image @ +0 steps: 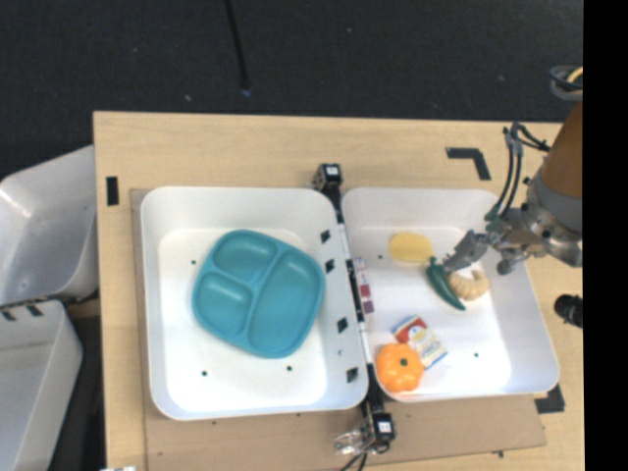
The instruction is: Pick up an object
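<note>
My gripper (461, 260) hovers in the right bin (510, 361), finger spread indiscernible, its tip just above the green object (444, 287) beside the yellow object (410, 247).

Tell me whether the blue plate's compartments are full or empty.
Empty. The blue plate lies flat in the left bin, and all three compartments show bare blue.

Colours across the two white bins on the pale wood desk (245, 145)

The left bin (167, 361) is white and bears a teal divided plate (259, 292). At three o'clock, the right bin (510, 361) shows a yellow piece (410, 247), a green item (446, 288), a cream lump (472, 286), an orange pumpkin (398, 368) and a red-and-white packet (422, 339).
</note>
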